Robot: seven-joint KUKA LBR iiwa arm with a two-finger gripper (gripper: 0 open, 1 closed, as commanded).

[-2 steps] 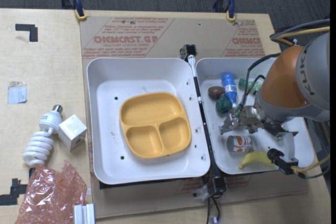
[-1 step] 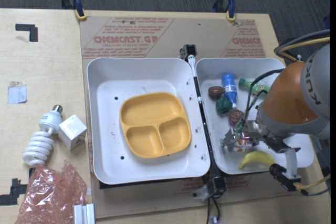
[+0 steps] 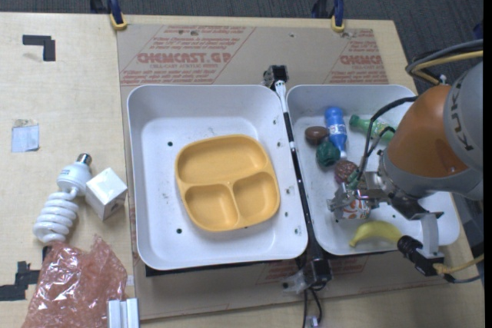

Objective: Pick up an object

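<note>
Banana (image 3: 374,233), yellow, curved, lying at right bin's (image 3: 330,242) front edge

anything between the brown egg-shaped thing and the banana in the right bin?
Yes. In the camera view, between the brown egg-shaped object and the banana lie a dark green object and, lower, the claw over a small reddish item.

1. Lighting: even, bright overhead; no hard glare.
2. Shadows: soft, faint under yellow tray (image 3: 227,183) and inside white bins (image 3: 151,234).
3. Focus: slightly soft overall; small objs lack detail.
</note>
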